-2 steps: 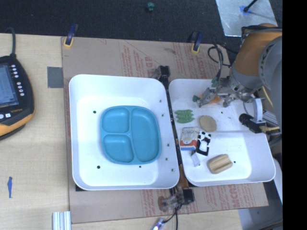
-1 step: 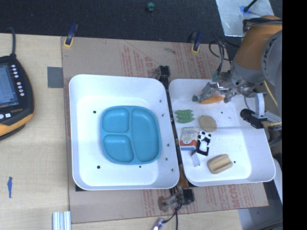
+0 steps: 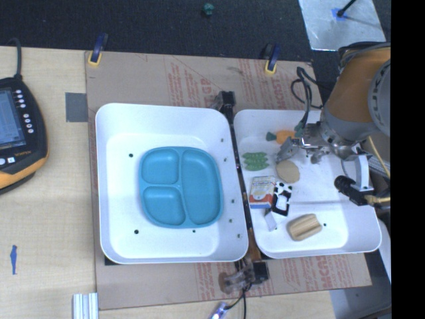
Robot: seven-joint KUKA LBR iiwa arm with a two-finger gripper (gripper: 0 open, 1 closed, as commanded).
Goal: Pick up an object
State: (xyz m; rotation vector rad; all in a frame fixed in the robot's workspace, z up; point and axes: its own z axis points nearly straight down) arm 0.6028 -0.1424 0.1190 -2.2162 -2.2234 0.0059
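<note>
My gripper (image 3: 303, 150) hangs over the upper middle of the right bin (image 3: 362, 239), below the grey wrist with its orange band. Just under it and slightly left lies a beige oval piece (image 3: 288, 172). A small orange carrot (image 3: 285, 137) sits to its upper left. Further left lies a green leafy piece (image 3: 255, 159). Lower in the bin are a small printed box (image 3: 261, 193), a black and white toy (image 3: 283, 199) and a tan bread loaf (image 3: 305, 227). Nothing shows as held.
The left bin (image 3: 106, 178) holds a blue divided plate (image 3: 180, 186). A teach pendant (image 3: 16, 135) lies at the bench's left edge. Clamps (image 3: 270, 57) pin the cardboard at the back. The arm's black cable fitting (image 3: 353, 190) overhangs the right bin's right side.
</note>
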